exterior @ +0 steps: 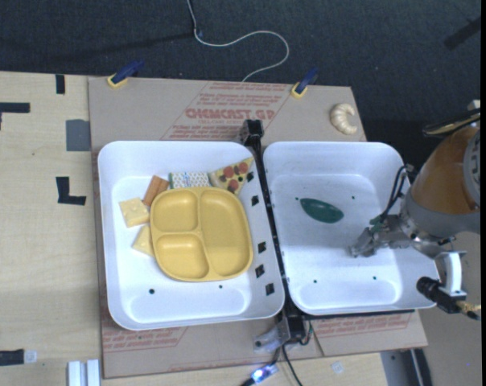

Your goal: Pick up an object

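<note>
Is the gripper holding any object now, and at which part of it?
Nothing is held. The gripper is low in the right bin, apart from the green object, with nothing between its fingers.

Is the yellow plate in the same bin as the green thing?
No, the yellow divided plate lies in the left bin, while the green object lies in the right bin.

A yellow divided plate (201, 233) lies in one white bin (114, 215), a dark green object (321, 211) in the other white bin (339, 158).
</note>
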Available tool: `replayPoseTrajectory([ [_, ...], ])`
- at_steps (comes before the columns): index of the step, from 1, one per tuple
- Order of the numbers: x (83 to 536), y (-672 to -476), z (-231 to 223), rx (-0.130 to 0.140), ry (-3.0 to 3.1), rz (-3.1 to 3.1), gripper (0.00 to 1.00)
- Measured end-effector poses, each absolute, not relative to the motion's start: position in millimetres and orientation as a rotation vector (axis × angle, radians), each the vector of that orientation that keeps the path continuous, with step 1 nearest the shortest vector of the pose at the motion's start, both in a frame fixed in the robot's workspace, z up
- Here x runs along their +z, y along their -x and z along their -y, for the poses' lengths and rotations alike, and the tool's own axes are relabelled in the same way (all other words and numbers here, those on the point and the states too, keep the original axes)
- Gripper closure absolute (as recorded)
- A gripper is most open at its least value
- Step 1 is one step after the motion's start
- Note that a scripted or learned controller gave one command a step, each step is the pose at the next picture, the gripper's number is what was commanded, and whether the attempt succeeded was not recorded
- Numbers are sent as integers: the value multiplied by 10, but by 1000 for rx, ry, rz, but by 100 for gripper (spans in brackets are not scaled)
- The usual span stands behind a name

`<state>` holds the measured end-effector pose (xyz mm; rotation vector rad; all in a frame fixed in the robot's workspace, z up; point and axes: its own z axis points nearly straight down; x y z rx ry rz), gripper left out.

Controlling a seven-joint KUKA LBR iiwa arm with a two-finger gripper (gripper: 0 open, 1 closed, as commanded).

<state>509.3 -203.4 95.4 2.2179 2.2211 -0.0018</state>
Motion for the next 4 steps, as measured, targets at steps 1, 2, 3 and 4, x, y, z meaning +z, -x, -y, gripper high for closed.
replayPoseTrajectory([
  [1,1509,-5177,1957,3,-2216,-2222,100],
  [2,2060,-5152,1854,2,-2217,-2223,100],
  [3,2253,-5159,1846,1,-2219,-2223,100],
  [4,2189,-5126,1230,-1,-2217,-2231,100],
])
